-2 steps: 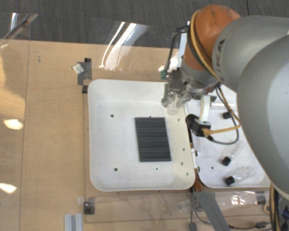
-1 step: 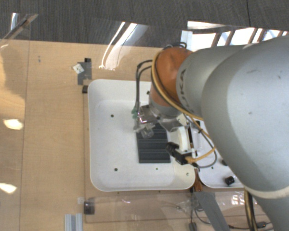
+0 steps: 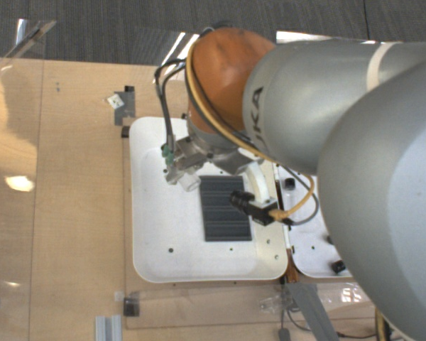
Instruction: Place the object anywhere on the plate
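A grey arm (image 3: 355, 119) looms closest to the lens, filling the right side of the frame, its orange band (image 3: 224, 69) bulging above the wrist and a yellow cable (image 3: 302, 204) looping below it. At the near edge of the pale wooden counter (image 3: 64, 212), a small black clip (image 3: 130, 305) sits just outside the left bin (image 3: 156, 247), a shallow white tray with rounded corners. Inside that bin, towards its right half, a dark ribbed slab (image 3: 224, 222) lies flat on the white floor; its long axis runs from the near side to the far side of the bin, close to parallel with the bin's side walls, and a black fitting on the arm's cabling overlaps its right edge. Just beyond the slab's far left corner, the tool (image 3: 181, 170) hangs low over the bin under the wrist, with green-tipped hoses feeding into it; whether it is apart or together cannot be told, since the wrist and its fittings cover it from above. The right bin (image 3: 314, 261) is mostly covered by the arm, and a small dark piece (image 3: 337, 266) shows on the strip left visible. Farther back, a small black-and-white bracket (image 3: 124, 105) stands on the counter by the left bin's far corner. Beyond the counter's far edge lies dark grey carpet (image 3: 92, 6).
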You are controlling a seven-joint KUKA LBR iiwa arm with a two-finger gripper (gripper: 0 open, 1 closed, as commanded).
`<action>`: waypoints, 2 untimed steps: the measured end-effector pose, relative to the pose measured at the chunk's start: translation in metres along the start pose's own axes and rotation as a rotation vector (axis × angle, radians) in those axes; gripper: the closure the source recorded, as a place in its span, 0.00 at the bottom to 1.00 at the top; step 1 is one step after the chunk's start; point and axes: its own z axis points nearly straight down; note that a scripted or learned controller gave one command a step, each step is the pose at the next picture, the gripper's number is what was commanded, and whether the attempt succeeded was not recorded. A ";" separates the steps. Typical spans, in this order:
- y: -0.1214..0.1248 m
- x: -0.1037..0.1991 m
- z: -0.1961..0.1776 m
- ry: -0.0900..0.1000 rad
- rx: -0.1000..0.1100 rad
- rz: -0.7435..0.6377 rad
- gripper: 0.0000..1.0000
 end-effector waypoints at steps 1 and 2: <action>-0.054 0.015 0.069 0.000 0.005 0.264 1.00; -0.033 -0.001 0.021 0.000 0.002 -0.212 1.00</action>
